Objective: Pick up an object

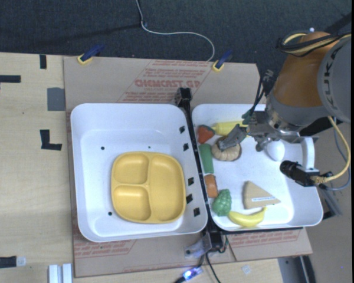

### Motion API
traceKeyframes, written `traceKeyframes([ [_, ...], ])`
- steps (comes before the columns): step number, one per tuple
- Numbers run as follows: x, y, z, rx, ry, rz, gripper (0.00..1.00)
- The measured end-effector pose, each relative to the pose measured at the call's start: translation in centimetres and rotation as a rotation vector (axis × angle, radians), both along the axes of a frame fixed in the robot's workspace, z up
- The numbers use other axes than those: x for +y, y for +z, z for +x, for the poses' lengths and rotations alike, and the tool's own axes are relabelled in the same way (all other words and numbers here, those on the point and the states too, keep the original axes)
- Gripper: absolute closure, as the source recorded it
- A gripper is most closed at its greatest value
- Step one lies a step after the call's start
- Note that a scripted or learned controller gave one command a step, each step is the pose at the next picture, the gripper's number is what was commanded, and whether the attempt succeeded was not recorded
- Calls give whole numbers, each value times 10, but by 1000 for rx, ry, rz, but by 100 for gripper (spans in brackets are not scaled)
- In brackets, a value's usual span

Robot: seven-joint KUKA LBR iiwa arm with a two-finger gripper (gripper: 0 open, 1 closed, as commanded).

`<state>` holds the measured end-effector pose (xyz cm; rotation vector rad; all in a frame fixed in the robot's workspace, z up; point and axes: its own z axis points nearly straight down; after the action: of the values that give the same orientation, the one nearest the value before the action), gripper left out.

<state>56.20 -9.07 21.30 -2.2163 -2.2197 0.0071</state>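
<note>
The tan round toy [227,152], likely light, stiff and slightly slippery, is seen in the right bin [307,217] beside the green piece [206,158]. It is best taken across its rounded sides. The gripper [235,138] is poised just above it; its opening cannot be told.

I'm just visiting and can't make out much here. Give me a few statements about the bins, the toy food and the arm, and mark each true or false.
1. The yellow divided plate lies in the left bin. True.
2. The banana lies on that plate. False: it lies in the right bin, near the front edge, just in front of the wedge-shaped sandwich.
3. The gripper is over the right bin. True.
4. The green broccoli-like piece sits in the left bin. False: it is in the right bin, beside the banana.
5. The plate has three compartments. True.
</note>
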Motion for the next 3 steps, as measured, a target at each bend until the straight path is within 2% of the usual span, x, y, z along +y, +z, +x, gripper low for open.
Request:
traceKeyframes([
  [2,-15,-111,8,1,-1,0,0],
  [3,-14,-129,8,-5,0,0,0],
])
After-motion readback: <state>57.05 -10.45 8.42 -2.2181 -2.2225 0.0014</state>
